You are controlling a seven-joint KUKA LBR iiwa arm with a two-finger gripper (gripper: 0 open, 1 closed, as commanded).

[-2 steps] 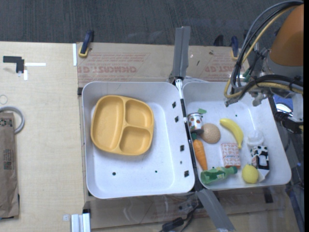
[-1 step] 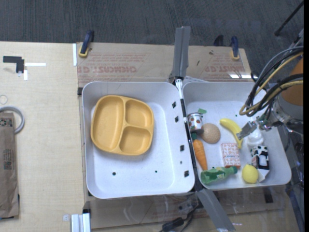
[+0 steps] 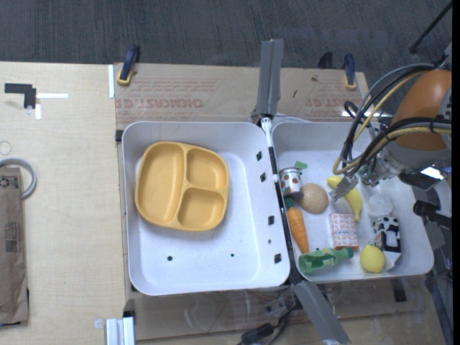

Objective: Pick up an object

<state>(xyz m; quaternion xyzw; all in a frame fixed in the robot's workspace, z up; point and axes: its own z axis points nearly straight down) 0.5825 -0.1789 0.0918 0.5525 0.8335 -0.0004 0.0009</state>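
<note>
The right bin [image 3: 420,264] is crowded: a small can [image 3: 290,181], a tan ball [image 3: 314,198], a carrot [image 3: 297,229], a green bottle [image 3: 325,260], a lemon [image 3: 372,259] and a banana [image 3: 350,196]. The yellow divided plate [image 3: 182,186] lies alone in the left bin [image 3: 201,272]. The arm [image 3: 420,121] leans in from the right, its tool [image 3: 348,183] low at the banana; whether it is clenched or released cannot be told.

The bench [image 3: 57,192] bore two white bins [image 3: 144,264], cardboard [image 3: 194,92], and what looked like a brown bag [image 3: 11,243].
</note>
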